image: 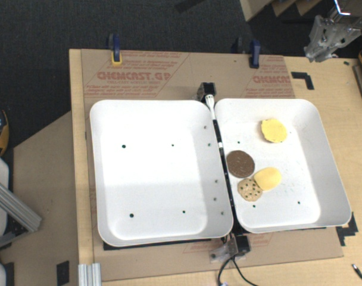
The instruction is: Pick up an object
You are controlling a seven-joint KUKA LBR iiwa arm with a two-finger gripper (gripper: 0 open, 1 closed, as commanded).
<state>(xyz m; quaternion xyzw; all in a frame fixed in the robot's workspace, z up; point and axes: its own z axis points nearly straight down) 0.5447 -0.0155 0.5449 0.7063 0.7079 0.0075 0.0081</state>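
Objects for picking all lie in the right bin (324, 159): a brown disc (240, 163) sits close against the bin's left wall, and it serves as the landmark here. Touching its lower right side is a pale yellow rounded piece (268, 177), and just below the disc lies a speckled cookie (249, 190), which also touches that yellow piece. Up and to the right of the disc, well apart, rests a second yellow piece (274, 130). That lone one looks like the easier grasp, I judge, since nothing crowds it; the three clustered items leave little room for fingers to close around one alone. Left of the disc, across the divider, is the left bin (103, 159), probably the drop side. Both bins rest on a cardboard sheet (169, 67) clamped to the table (353, 100). Far up and right of the disc, clear of the bins, the gripper (333, 37) hangs high; whether it is open or closed I cannot tell, and nothing visible sits in it.
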